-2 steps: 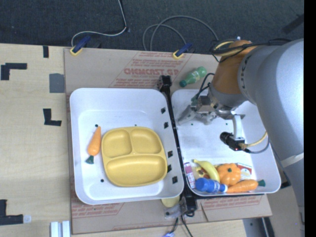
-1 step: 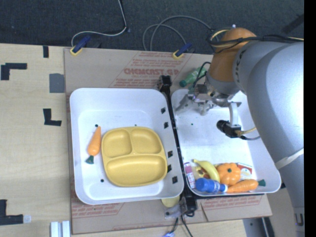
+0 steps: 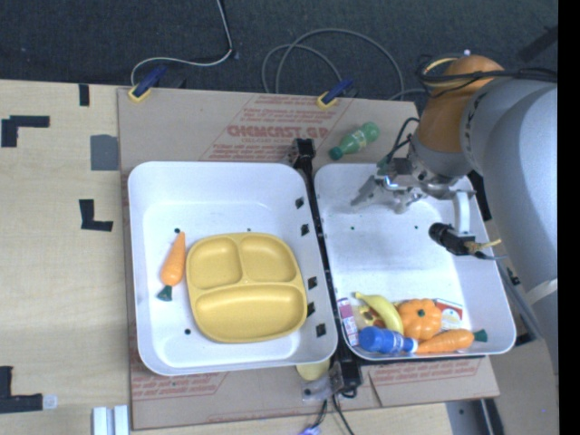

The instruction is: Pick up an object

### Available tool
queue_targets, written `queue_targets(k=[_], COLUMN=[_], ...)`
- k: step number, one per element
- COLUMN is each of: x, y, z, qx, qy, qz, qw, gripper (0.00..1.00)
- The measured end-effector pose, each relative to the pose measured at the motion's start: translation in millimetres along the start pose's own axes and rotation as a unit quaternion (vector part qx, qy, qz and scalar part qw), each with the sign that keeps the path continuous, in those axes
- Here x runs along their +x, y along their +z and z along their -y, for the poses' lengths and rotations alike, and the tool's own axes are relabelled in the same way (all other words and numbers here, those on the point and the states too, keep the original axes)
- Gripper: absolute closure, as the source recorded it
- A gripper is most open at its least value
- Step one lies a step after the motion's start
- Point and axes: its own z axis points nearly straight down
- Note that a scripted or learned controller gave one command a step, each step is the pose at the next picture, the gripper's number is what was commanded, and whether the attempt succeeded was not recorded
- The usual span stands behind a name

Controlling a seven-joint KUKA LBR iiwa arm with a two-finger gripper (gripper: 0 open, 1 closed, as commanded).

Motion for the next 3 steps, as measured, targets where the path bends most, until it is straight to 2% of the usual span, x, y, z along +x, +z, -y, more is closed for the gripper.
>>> queue_targets(k=[1, 2, 3], x=[51, 41, 42], y=[0, 1, -9], z=[28, -9, -8], qx=[0.001, 0.0, 0.001], qy=[-0.002, -0.002, -0.003], qz=[0.0, -0.001, -0.001], qw=[1.0, 1.0, 1.0], gripper=[0.0, 0.0, 1.0])
